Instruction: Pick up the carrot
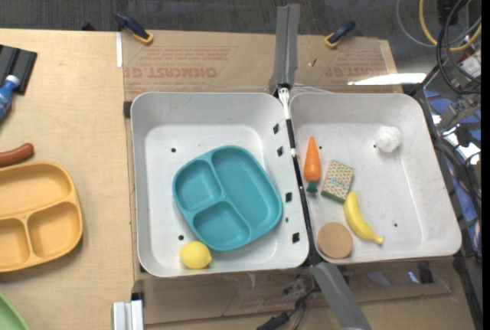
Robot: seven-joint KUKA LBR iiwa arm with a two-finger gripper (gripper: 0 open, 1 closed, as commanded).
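An orange carrot (311, 159) with a green stub at its near end lies in the right bin (413, 240), close to the bin's left wall and pointing away from the camera. It rests flat on the bin floor, just left of a small patterned box (338, 181).
The right bin also holds a banana (358, 218), a round brown cookie (334, 240) and a white crumpled ball (387, 138). The left bin (153, 129) holds a teal divided plate (227, 197) and a yellow lemon (195, 254). An orange tray (34, 217) sits on the bench at left.
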